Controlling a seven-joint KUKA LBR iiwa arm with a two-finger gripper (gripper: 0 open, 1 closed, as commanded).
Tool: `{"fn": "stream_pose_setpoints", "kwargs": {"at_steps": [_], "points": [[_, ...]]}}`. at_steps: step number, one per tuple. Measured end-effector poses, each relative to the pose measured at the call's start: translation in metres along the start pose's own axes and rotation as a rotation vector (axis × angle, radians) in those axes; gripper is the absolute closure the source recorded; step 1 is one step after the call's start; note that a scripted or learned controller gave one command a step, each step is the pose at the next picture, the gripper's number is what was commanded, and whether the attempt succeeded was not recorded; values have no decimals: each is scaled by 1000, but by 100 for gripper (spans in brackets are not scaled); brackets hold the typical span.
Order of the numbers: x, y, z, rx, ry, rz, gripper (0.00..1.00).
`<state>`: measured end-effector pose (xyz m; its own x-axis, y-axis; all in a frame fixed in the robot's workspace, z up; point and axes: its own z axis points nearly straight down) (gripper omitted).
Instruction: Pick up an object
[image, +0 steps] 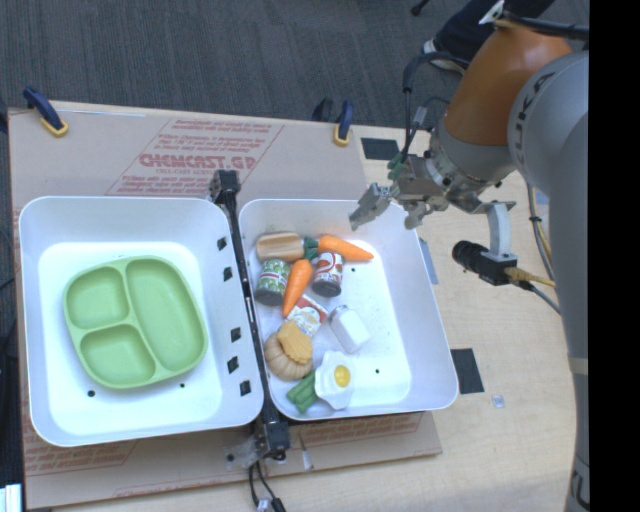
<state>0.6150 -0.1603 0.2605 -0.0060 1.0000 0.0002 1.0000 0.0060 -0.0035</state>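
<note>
Several small plastic toy foods are lying in the right white bin (425, 330); the spread, empty two-finger gripper (385, 208) is hovering near the light, rigid orange toy carrot (346, 248), probably best pinched mid-body.

bins (60, 225): white, both
divided plate (135, 320): light green
carrots (345, 248): orange, green tops
fried egg (335, 379): white, yellow yolk
hot dog bun (279, 245): tan
cans (328, 274): red and white labels
cardboard sheet (150, 150): brown, red print
clamps (45, 110): blue, yellow tips
arm (520, 80): grey, orange band
</note>
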Motion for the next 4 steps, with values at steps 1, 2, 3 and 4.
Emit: {"fn": "stream_pose_setpoints", "kwargs": {"at_steps": [1, 2, 3, 4], "points": [[-21, -70, 69, 1, -1, 0, 0], [-50, -72, 169, 0, 1, -2, 0], [-50, -71, 159, 1, -1, -7, 100], [-50, -118, 87, -3, 0, 1, 100]]}}
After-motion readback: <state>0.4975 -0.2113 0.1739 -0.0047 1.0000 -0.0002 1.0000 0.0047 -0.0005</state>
